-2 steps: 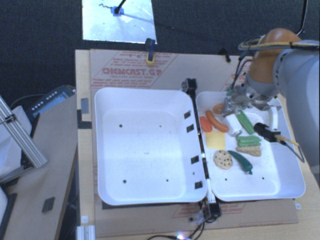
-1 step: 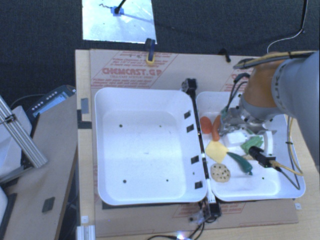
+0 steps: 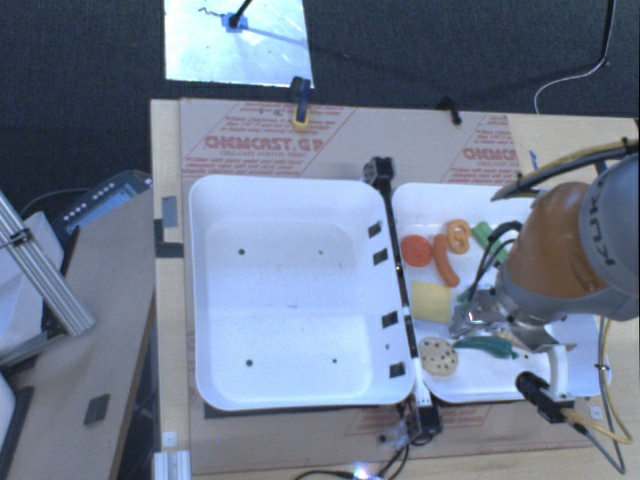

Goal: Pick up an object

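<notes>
My arm, grey with an orange band, enters from the right of the frame and ends over the right bin. My jaws sit low in that bin, just right of a pale yellow block; whether they are wide or narrow I cannot tell, as the wrist hides them. The pickable objects all lie in the right bin, lower right of the frame: a round red piece, a slim orange carrot-like stick, an orange ring, a small green piece, the soft-edged yellow block, a speckled tan disc like a biscuit, and a dark green elongated item just beneath my wrist. The left bin is smooth white plastic with rounded corners and a few dark dots. Both bins rest on a desk covered by a pale sheet printed with red lettering. Dark carpet surrounds it, with a shiny rectangular panel at upper left.
</notes>
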You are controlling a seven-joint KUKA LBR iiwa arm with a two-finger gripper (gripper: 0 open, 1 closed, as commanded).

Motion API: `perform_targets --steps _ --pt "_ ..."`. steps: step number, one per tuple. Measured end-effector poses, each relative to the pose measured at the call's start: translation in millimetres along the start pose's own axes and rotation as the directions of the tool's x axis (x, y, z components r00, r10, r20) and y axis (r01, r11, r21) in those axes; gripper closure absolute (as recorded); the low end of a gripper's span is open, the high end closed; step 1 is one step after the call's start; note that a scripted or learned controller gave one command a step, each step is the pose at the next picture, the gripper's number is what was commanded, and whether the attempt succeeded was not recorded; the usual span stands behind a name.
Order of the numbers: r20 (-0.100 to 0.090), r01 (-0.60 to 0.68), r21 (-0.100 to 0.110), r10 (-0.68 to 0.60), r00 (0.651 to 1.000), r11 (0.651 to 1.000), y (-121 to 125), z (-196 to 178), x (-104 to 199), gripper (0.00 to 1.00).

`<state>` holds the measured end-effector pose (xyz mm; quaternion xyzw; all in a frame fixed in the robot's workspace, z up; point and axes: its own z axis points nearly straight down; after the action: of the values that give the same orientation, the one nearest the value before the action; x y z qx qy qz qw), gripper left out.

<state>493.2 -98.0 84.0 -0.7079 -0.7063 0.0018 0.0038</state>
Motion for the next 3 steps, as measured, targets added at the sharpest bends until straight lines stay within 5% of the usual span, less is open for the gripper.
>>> perform_targets --steps 2,3 --pt "0.004 0.008 -0.014 -0.008 1.000 1.000 110 -2 9 1.00" --pt "0.004 0.002 -0.007 -0.002 1.000 1.000 79 -1 -13 1.00"
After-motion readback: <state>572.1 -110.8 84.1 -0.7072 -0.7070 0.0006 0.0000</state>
